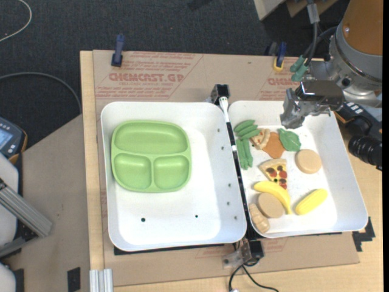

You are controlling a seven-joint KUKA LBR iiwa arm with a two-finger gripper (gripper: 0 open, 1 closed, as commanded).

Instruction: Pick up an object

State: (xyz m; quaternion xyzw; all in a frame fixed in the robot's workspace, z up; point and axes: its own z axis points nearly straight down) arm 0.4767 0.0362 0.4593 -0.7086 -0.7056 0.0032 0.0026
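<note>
- A cable (252, 278) trails off the brown bench board (152, 266) at the bottom edge of the frame, just below the seam between the two bins.
- Lower right, the right bin (346, 218) holds toy food: a tan bread-like piece (259, 221) nearest the front rim, a round tan disc (271, 206) touching it, a banana (274, 192) curving over that disc, and a yellow lemon-like piece (311, 201) just to the right.
- Mid-bin, a pizza slice (275, 172) lies above the banana, with a beige round (309, 161) to its right.
- Further up, green bean pods (245, 143) run along the bin's left wall; beside them sit a pale pretzel-like piece (261, 139), an orange wedge (274, 145) and a green leaf (290, 140), bunched together.
- Left of centre, the left bin (182, 224) carries a green three-compartment plate (151, 156) in its upper half.
- Upper right, the gripper (292, 120) hangs over the far part of the right bin, just above the green leaf; whether it is open or closed cannot be told, and nothing is seen in its grasp.
- Behind it, the arm's orange band (364, 11) fills the top right corner.
- At the far edge of the board, a blue clamp (117, 49) and a second clamp (279, 56) grip it.
</note>
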